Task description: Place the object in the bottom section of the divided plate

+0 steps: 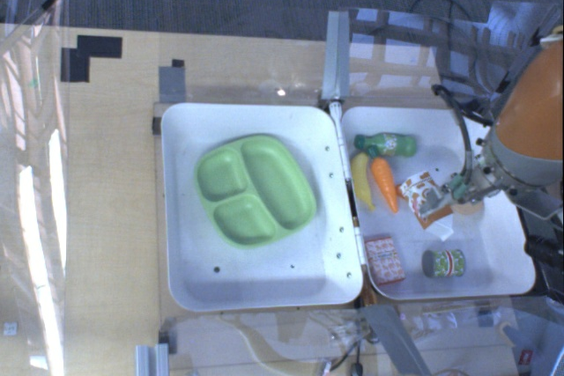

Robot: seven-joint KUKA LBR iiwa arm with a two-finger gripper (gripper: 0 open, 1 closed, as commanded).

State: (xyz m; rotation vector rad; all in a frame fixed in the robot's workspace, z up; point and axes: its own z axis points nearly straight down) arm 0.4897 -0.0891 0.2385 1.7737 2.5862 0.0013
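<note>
A green divided plate (256, 188) lies in the left bin (189, 273), and its bottom section (246, 221) holds nothing. My gripper (460, 189) is low in the right bin (504, 276), at the right edge of an orange and white snack packet (419, 191). The arm's orange band and grey wrist rise behind it at the right. From this view I cannot make out whether the packet is gripped or only touched.
The right bin also holds a green bottle (386, 143), a yellow banana (360, 180), a carrot (384, 183), a pink box (384, 258) and a small can (443, 262). A raised divider (345, 189) separates the two bins.
</note>
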